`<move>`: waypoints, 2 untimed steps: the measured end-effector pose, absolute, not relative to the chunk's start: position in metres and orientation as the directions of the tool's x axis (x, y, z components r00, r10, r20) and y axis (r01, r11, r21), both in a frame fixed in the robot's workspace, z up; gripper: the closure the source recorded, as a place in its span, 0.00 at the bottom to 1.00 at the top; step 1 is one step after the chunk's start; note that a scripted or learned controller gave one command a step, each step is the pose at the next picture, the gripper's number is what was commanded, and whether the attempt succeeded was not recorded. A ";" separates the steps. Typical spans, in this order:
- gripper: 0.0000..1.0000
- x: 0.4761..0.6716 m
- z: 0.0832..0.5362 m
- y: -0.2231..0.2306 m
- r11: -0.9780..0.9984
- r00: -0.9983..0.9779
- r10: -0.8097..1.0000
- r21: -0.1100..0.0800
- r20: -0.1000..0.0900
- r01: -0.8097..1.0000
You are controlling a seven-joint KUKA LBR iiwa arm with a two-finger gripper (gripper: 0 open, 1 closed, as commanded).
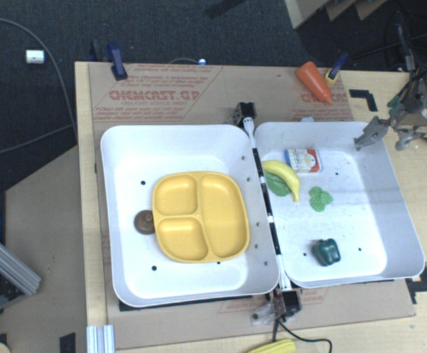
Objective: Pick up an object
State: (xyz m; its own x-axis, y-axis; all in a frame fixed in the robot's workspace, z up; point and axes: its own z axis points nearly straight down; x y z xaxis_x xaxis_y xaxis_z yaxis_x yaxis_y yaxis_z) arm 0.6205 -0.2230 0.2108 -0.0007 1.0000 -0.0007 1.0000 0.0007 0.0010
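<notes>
Grey metal jaws point(381, 127) hang at the right edge of the frame, over the upper right rim of the right bin point(390, 219), holding nothing; whether they stand apart or together I cannot tell. Reaching seems the step in hand. Next they must come left and down to the banana point(287, 177), the green leaf point(319, 198) or the dark green pepper point(326, 252).

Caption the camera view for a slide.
Gripper poised at right bin's far edge; banana inside, yellow tray in left bin.
</notes>
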 end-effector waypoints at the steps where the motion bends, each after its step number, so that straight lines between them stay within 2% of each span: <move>1: 0.00 0.611 0.137 -0.159 0.002 -0.002 1.000 -0.002 0.001 1.000; 2: 0.00 0.577 0.085 -0.111 0.001 -0.001 1.000 0.003 -0.001 1.000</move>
State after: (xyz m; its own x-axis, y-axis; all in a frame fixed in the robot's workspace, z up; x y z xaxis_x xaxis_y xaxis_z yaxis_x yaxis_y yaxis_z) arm 0.5769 -0.1108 0.0854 -0.0008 1.0000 -0.0007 1.0000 0.0008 0.0025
